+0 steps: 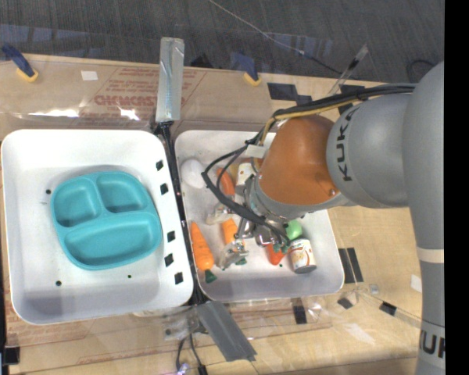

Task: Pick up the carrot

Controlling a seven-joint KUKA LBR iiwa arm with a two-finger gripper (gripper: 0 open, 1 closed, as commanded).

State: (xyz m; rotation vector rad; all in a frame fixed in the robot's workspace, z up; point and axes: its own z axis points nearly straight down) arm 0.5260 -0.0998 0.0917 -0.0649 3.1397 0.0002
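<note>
The carrot (pixel 200 244) is orange with a green stub at its near end. It lies along the left wall of the right bin (pixel 328 276), pointing towards the front. My gripper (pixel 236 251) hangs low in the middle of that bin, just right of the carrot and apart from it. Nothing of the carrot lies under the gripper. The grey arm with its orange band (pixel 297 166) covers the bin's centre and hides what is under it.
Around the gripper lie an orange piece (pixel 230 228), another orange item (pixel 227 183), a red item (pixel 275 255), a green item (pixel 295 230), a small can (pixel 301 256) and a white object (pixel 191 170). The left bin (pixel 23 295) holds a teal divided plate (pixel 105 217).
</note>
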